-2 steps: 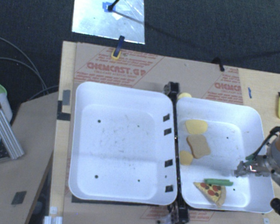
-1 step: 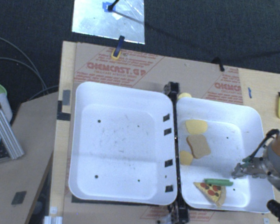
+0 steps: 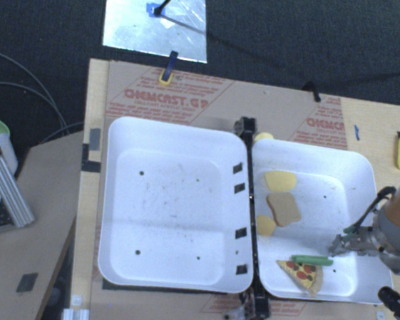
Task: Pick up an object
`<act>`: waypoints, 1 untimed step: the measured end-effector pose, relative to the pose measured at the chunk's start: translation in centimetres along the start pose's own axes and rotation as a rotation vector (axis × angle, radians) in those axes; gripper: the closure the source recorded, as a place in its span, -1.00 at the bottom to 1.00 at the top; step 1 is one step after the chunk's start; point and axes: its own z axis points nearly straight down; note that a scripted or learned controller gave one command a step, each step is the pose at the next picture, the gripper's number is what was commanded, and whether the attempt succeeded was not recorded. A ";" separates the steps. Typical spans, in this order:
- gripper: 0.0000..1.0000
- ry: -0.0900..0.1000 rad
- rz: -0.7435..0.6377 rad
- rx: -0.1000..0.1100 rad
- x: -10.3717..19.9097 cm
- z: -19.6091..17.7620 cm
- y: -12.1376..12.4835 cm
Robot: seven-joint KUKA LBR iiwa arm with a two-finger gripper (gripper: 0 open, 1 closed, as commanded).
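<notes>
Gripper [image 3: 341, 243]: low in right bin [image 3: 357, 166], near its right wall; finger state impossible to tell.
Green stick [image 3: 311, 259]: just left of gripper, above pizza slice [image 3: 303, 274].
Toast [image 3: 283, 209]: mid-bin, yellow pieces [image 3: 280, 180] beside.
Left bin [image 3: 127, 137]: wide open floor.

- "CHEMCAST GP" in red print on the brown board [image 3: 214, 96] under the bins, upper left, just above the left bin [image 3: 170, 202].
- Same "CHEMCAST" print again on the board's upper right, slanted, above the right bin [image 3: 315, 158]; its end letters are too blurred to confirm.
- Faint red print along the board's bottom edge, unreadable.
</notes>
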 end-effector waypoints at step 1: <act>1.00 0.000 0.000 -0.001 0.0 0.5 0.2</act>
